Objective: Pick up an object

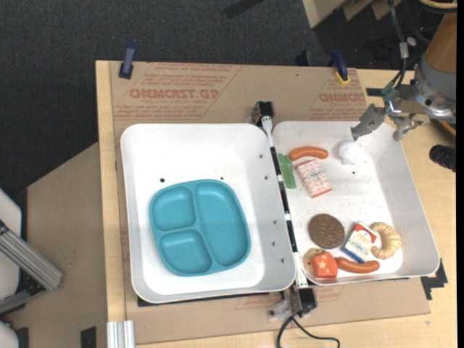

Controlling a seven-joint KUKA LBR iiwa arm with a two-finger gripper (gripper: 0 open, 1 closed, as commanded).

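Note:
My gripper [384, 127] hangs over the back right corner of the right bin [413, 194], open, with nothing between its fingers. Just below its left finger lies a small white lump [351, 151]. To the lump's left lies an orange sausage [308, 153], with a pink-and-white box [314, 177] and a green strip [288, 171] in front of it. Toward the front of this bin sit a brown round disc [326, 230], a blue-and-white carton [359, 243], a tan pastry ring [388, 239], a red pepper [324, 264] and a second sausage [357, 265].
The left bin [138, 158] holds a teal divided plate [199, 225]. A black hinge bar [279, 187] runs between the bins. Blue clamps [128, 59] [338, 67] grip the cardboard sheet at the back edge.

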